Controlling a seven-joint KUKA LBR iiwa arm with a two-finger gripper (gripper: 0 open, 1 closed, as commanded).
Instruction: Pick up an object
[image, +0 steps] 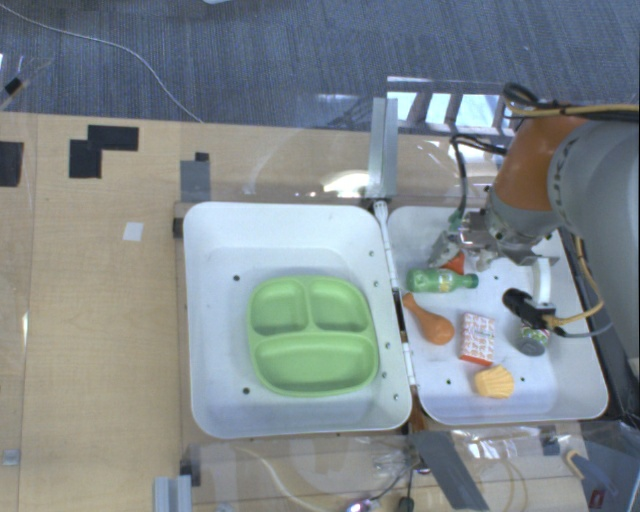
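Note:
My gripper (462, 250) hangs low over the back part of the right bin (570, 400), its fingers spread open. A small red-orange thing (456, 266) shows just under it, partly hidden; whether the fingers touch it I cannot tell. A green bottle (441, 281) lies on its side right in front of the gripper. Nearer the front lie an orange carrot-like piece (430, 319), a red-and-white box (478, 338) and a yellow ridged piece (494, 381).
The left bin (215, 400) holds a green divided plate (312, 335). A raised divider (395, 300) separates the two bins. The grey arm with its orange band (535, 160) comes in over the right bin's back right corner.

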